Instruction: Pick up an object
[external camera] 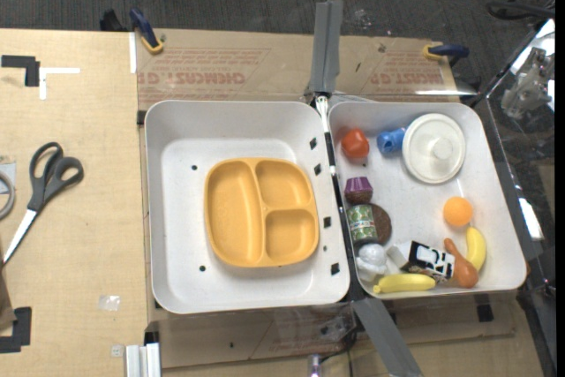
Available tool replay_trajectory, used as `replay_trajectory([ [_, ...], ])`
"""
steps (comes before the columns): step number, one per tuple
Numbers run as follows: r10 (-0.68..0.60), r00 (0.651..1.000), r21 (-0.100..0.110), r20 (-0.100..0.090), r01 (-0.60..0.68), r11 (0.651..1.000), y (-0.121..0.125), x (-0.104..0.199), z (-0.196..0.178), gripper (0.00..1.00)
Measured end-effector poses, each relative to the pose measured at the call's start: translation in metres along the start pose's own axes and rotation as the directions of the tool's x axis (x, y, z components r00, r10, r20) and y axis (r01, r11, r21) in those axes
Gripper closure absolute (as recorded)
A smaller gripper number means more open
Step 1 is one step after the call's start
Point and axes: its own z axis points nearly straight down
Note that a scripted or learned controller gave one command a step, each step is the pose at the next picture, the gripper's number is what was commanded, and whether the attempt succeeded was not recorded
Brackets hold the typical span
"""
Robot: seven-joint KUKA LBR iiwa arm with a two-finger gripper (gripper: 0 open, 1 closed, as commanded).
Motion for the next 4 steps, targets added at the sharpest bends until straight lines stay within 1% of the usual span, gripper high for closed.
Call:
replay_trajectory([
  [4,-0.003,1.000,0.000,0.021,0.003,1.000,0.001,-0.007,-0.038,1.00],
])
